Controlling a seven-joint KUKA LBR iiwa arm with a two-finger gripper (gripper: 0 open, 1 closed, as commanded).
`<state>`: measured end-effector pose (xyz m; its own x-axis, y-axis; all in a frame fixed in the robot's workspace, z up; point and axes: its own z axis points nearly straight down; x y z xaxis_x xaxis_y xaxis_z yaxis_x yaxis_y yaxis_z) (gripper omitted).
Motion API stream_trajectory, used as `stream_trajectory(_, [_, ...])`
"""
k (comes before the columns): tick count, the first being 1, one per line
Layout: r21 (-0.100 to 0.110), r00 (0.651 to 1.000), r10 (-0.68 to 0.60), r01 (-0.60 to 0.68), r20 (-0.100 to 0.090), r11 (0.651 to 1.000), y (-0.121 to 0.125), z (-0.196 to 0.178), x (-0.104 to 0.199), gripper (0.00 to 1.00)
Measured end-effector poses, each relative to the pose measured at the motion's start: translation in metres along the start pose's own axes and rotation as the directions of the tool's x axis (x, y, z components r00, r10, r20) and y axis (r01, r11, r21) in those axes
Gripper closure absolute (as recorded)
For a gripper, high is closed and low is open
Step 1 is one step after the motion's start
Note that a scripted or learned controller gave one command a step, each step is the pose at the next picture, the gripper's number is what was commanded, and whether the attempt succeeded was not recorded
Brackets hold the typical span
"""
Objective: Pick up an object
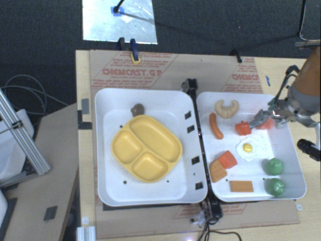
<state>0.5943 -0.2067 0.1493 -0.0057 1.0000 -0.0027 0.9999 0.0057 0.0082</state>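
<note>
White plastic forms both bins; in the right bin [288, 149] we see the gripper [261, 119] low over the floor, its dark fingers reaching left toward a red piece [243, 128], the tips just beside it. We cannot tell whether they are spread or pressed together. Around it lie a croissant [226, 108], a sausage [216, 125], a fried egg [249, 148] and two green balls [274, 176]. A yellow divided plate [146, 148] sits in the left bin [105, 134].

One fixed camera looks down at a slant on both white bins [150, 98], from fairly high
</note>
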Motion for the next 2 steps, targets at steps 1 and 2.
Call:
stream_trajectory(1, [-0.015, 1.000, 0.002, -0.002, 0.002, 1.000, 0.0270, 0.0334, 0.0005, 0.00])
stream_trajectory(2, [-0.016, 1.000, 0.003, -0.003, 0.000, 1.000, 0.0346, 0.0381, 0.0010, 0.00])
